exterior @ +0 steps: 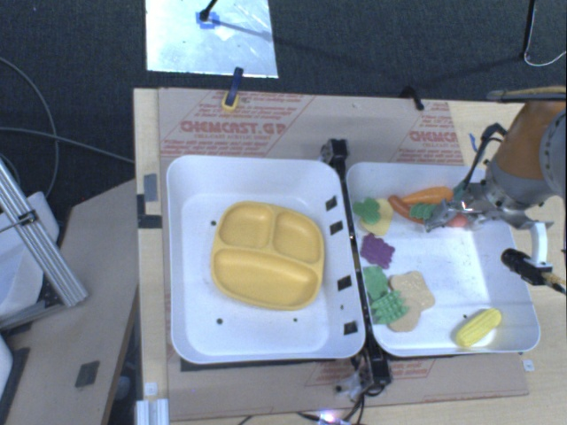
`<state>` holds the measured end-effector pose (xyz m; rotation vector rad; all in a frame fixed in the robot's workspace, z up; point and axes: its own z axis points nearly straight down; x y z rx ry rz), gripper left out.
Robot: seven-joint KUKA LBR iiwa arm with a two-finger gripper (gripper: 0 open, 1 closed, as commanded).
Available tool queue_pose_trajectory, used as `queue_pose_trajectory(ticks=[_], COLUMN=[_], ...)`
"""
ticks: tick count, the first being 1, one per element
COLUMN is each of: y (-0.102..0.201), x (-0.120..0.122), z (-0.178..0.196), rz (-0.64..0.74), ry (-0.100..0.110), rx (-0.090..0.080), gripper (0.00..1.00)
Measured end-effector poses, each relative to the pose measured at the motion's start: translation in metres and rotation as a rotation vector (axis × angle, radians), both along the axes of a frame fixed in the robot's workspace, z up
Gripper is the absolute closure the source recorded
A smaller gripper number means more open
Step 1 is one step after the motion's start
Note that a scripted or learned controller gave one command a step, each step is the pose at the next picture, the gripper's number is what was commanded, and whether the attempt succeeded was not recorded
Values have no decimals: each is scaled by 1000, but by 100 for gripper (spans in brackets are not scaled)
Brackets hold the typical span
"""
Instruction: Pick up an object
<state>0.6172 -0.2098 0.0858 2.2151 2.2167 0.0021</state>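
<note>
Claw sits low in the right bin, upper part, w/ the grey arm reaching in from the right over the bin's far right corner. Tips are down among the toy food near the carrot; can't tell whether they're apart, together or clamped on anything, too small and cluttered there.

Right bin, counted: 1 orange carrot lying along the upper edge, just beside the claw tips; 1 small red bit right by the tips, partly hidden; 1 yellow-green piece near the upper left wall; 1 purple piece below it; 1 green piece near the lower left wall, touching 1 tan cookie-like piece; 1 yellow corn cob near the lower right corner. So 7 items approx, mostly crowded along the left wall and top edge. Middle and right-centre floor of this bin is bare white, best open room. Corn sits well apart from the rest, close to the front rim.

Left bin: 1 yellow divided plate w/ 3 compartments, roughly centred, bare floor all round it, not touching any wall.

Two bins touch along the middle divider, black clips on it. Both rest on a cardboard sheet on the bench.
</note>
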Motion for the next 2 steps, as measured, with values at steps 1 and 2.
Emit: queue_pose_trajectory(ticks=[1,2], y=[2,3], x=[-137,-129], z=[-2,9], rz=[-6,1], ry=[16,2], rx=[7,3], gripper=[0,100])
